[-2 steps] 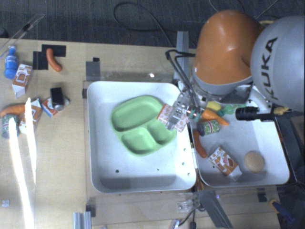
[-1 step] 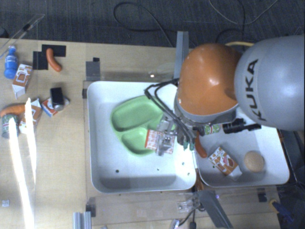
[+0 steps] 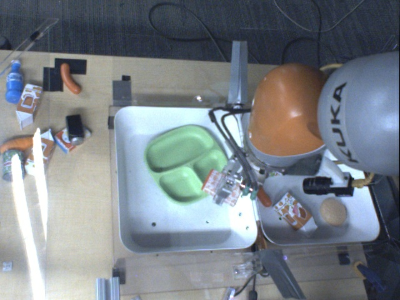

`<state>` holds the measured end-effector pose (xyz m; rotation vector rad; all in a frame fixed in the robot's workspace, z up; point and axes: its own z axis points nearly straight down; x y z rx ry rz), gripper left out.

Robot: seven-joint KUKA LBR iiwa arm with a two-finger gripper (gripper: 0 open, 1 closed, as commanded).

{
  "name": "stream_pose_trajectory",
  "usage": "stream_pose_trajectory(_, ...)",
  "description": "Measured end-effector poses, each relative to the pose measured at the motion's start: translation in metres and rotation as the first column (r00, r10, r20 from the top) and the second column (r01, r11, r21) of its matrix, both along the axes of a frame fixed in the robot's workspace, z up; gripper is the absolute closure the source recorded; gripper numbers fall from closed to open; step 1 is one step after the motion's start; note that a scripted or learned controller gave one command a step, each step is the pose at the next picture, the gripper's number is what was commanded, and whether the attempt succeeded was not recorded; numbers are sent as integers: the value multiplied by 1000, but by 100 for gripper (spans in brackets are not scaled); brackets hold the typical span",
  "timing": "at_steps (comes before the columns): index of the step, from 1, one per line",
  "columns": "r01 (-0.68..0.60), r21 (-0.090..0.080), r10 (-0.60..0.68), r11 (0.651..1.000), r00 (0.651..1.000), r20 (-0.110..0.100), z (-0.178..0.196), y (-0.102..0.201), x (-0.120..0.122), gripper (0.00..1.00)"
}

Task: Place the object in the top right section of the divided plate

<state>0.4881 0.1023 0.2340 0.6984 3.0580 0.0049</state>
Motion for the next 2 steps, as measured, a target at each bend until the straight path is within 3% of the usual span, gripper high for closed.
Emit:
stream_pose_trajectory(1, -143, 0, 143, 990, 990, -1, -51, 62, -1, 100)
stream_pose_trajectory(2, -366, -2, 366, 931, 931, 0, -49, 5, 0, 100)
